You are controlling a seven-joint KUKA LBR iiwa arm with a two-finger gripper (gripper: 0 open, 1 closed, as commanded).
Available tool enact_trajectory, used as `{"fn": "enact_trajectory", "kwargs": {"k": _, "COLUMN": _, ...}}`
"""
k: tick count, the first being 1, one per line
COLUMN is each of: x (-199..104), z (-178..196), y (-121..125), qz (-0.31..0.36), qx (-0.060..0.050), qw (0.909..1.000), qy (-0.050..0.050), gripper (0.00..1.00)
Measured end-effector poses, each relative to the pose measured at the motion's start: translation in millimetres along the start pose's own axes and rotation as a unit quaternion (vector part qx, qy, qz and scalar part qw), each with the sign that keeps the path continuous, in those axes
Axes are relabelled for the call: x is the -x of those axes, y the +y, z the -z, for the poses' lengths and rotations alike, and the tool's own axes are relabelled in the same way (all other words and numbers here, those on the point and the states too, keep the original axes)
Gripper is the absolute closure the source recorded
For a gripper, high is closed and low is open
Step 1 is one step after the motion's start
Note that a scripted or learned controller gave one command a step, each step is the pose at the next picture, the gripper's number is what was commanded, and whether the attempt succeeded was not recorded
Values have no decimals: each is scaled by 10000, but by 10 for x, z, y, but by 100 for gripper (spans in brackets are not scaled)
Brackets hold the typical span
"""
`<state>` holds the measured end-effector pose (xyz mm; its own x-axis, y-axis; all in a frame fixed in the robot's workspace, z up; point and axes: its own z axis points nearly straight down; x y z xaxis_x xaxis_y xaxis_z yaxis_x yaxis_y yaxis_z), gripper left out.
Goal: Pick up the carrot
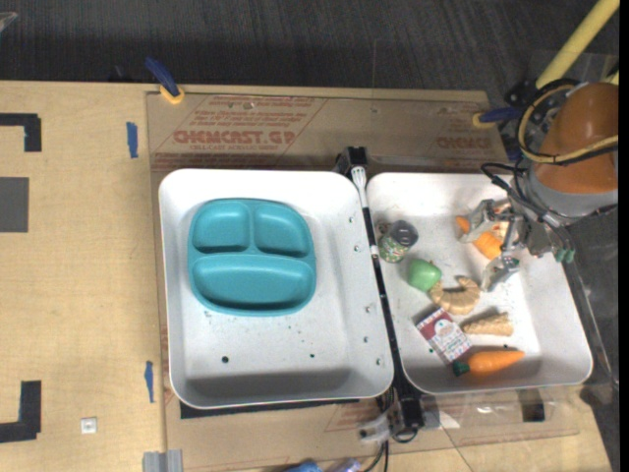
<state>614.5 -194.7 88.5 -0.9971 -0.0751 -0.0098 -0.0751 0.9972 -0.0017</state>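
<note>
carrot [494, 362] lies flat near the right bin's [580, 357] front rim, beside a small red packet [442, 334]. i judge it light, stiff and a bit slippery; i'd grip mid-body. my gripper [501, 252] hovers well behind it, fingers spread, holding nothing.

We see a tan table [69, 293] with a printed cardboard sheet [295, 126] lying flat on it. Two shallow white bins rest on the cardboard, touching side by side: the left bin [197, 362] and the right bin [560, 352]. Black tape marks [25, 131] lie along the table's left edge.
</note>
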Motion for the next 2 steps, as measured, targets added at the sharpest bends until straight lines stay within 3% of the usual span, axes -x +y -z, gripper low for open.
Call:
{"fn": "enact_trajectory", "kwargs": {"k": 1, "x": 49, "z": 152, "y": -8, "qz": -7, "qx": -20, "qw": 10000, "qy": -78, "gripper": 100}}
{"fn": "enact_trajectory", "kwargs": {"k": 2, "x": 44, "z": 141, "y": -5, "qz": -7, "qx": -16, "qw": 10000, "qy": -70, "gripper": 0}}
